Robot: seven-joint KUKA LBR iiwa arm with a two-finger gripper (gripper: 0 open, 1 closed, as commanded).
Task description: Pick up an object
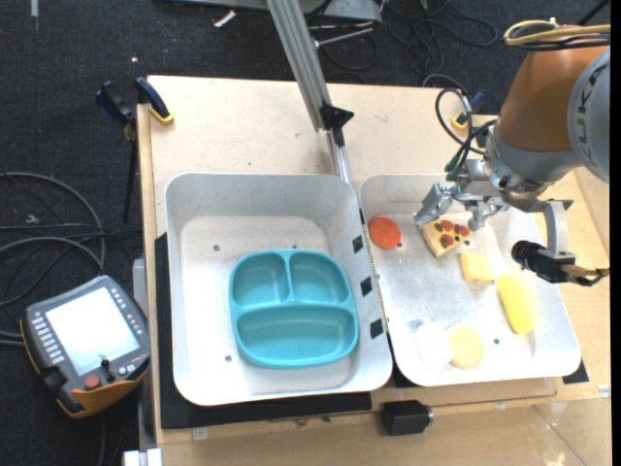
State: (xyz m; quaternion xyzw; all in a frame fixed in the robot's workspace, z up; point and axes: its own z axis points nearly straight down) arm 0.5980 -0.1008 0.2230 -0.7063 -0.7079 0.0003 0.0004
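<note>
My gripper (pixel 454 214) hangs over the back of the right bin (pixel 543 357), its two fingers spread apart and open. Directly below and between the fingertips lies a toy pizza slice (pixel 445 238), tan with red spots; nothing is lifted. An orange-red ball (pixel 384 231) sits to its left near the bin wall. A pale yellow block (pixel 475 266) and a long yellow piece (pixel 516 303) lie to the right and nearer. A pale yellow round piece (pixel 466 347) and a whitish piece (pixel 428 339) rest at the front.
The left bin (pixel 194 221) holds a teal divided plate (pixel 290 307). A metal pole (pixel 303 51) slants over the bench from the back. A handheld pendant (pixel 85 343) lies on the floor to the left. Cables run by the arm's wrist.
</note>
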